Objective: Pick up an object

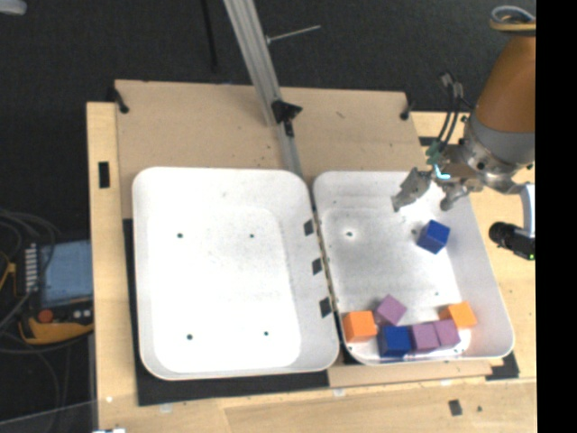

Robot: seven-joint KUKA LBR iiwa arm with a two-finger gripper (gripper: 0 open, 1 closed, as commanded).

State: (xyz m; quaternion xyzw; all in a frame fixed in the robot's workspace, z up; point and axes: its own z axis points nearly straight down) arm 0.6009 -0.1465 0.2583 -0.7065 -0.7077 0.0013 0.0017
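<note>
Clustered blocks (410,327) lie well apart from pincer (431,193).

You see two white bins of smooth, faintly glossy plastic, the left bin (225,269) and the right bin (379,215), both dusted with fine dark specks. The bench (198,124) looks like matt, pale wood or board. Along the right bin's near edge, the cubes (410,327) look matt and smooth. The arm's orange band (509,79) shines softly; the pincer (431,192) looks like dull grey metal.
</note>
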